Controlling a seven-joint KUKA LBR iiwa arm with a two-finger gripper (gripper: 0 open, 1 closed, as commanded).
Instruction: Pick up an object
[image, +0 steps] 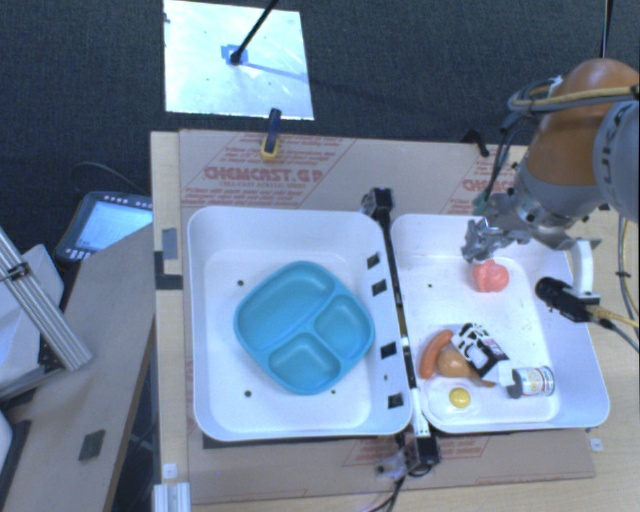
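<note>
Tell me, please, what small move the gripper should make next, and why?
Probably shift slightly toward the bin's near side and lower onto the pink object. The gripper hangs just above and beside it in the right bin, with nothing visibly between its fingers, and this is the closest item.

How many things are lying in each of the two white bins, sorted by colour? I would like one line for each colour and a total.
Left bin:
Blue: 1, the divided tray

Right bin:
Pink: 1, the pink lump
Orange: 1, the carrot-like piece
Yellow: 1, the small round piece
Black and white: 1, the packet
Silver: 1, the small can

Total: 6
</note>
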